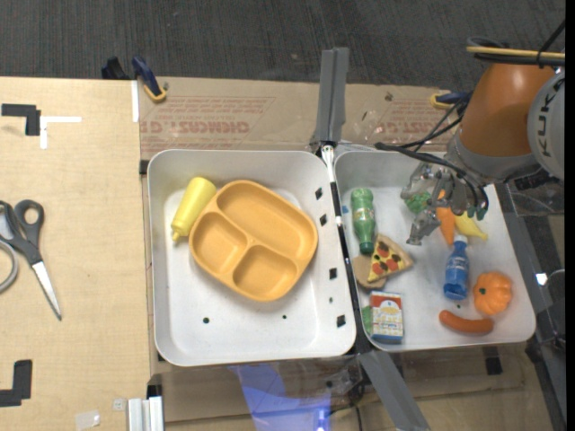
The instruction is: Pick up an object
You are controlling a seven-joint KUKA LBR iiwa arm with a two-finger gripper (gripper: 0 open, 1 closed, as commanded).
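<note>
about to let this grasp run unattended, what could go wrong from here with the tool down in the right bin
1. The tool sits among a small orange carrot-shaped toy, a yellow toy piece and a green leafy toy; it may pinch two at once or knock them aside.
2. The upright blue plastic bottle stands just below and could tip if brushed.
3. The action is close to the right white bin's far wall, so a nudged toy may jam there.

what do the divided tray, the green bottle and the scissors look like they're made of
Divided tray: looks like moulded plastic, matte orange-yellow, smooth rounded rims.
Green bottle: probably plastic, glossy, with bright highlights on its side.
Scissors: metal blades with a grey sheen; the dark handle loops are probably plastic.
</note>
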